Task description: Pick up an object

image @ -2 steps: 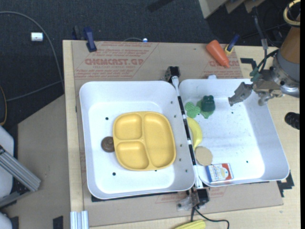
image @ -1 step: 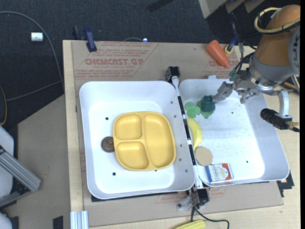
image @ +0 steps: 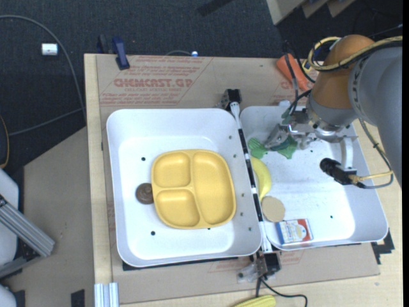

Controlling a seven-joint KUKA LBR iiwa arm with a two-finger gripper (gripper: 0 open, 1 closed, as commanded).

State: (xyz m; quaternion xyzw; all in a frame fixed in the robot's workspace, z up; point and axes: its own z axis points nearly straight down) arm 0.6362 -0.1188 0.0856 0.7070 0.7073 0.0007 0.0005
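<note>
The grey arm with the orange band (image: 339, 62) is reaching in from 3 o'clock and hanging its tool (image: 289, 139) over the far-left part of the right shallow white plastic bin (image: 358, 216). The tool is sitting directly above a crumpled green soft object (image: 268, 148), apparently the target, which is lying at the bin's 10 o'clock corner against the divider. Whether the tool is gripping it or merely hovering, I cannot tell; the tip is too cluttered to read.

A yellow banana-shaped object (image: 261, 179) is lying along the divider just nearer than the green piece, likely pushed there by the wall. A tan round disc (image: 273, 208) is resting at its near end, and a small flat printed carton (image: 294, 231) is sitting at 6 o'clock.

In the left white bin (image: 121, 171), a yellow three-compartment plastic plate (image: 192, 188) is occupying the centre, with a brown round disc (image: 144, 193) touching its 9 o'clock rim.

Judgement: the corner position may be crowding the approach.
</note>
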